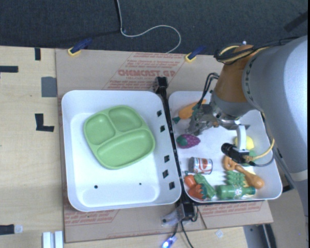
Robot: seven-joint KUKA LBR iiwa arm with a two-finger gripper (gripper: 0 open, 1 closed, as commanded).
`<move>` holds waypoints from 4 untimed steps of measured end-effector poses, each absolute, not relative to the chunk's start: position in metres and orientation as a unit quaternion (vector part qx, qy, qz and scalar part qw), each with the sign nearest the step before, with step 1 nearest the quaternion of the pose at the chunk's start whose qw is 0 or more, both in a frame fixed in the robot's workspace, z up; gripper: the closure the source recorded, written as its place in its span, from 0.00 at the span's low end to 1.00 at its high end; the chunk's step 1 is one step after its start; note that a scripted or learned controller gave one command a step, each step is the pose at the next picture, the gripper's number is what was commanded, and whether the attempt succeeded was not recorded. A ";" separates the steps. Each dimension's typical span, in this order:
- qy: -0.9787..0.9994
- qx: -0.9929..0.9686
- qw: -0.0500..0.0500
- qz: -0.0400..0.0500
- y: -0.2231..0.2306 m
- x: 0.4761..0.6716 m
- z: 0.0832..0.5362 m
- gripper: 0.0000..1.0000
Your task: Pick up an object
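**End effector low over the purple toy in the right bin**

The end effector (198, 124) hangs in the upper left part of the right bin (266, 119), tips pointing down towards a small purple toy (188, 140) that lies just below it. Whether the tips are spread or pressed together I cannot tell; they are dark and blurred against the bin floor, and nothing is visibly pinched.

The purple piece looks like a plastic play-food item, rounded and probably light, hollow and smooth. It would likely roll or squirt sideways if caught off-centre, so a hold across its widest middle seems safest.

Just beside the wrist lies an orange toy (187, 109), near the bin's left wall. Lower down are a small red-and-white can (201, 165) and a cluster of green and orange toy vegetables (222, 187) along the bottom edge. The left bin (72, 138) holds a green divided plate (119, 136). Both bins rest on the cardboard-covered surface (93, 68).
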State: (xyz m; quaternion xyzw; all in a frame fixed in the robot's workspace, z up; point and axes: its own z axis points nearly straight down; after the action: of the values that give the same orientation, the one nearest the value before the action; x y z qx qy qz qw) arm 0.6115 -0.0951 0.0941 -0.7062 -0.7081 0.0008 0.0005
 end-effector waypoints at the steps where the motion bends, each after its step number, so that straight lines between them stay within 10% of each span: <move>1: -0.710 -0.704 -0.001 -0.002 -0.018 0.590 0.190 1.00; 2: -0.710 -0.704 -0.002 -0.003 0.032 0.566 0.295 1.00; 3: -0.707 -0.707 0.004 0.004 0.033 0.531 0.212 1.00; 4: -0.709 -0.706 -0.002 -0.004 0.037 0.483 0.355 1.00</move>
State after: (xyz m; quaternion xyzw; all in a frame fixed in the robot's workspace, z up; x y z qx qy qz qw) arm 0.4826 0.0370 0.3548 -0.7056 -0.7086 -0.0040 -0.0023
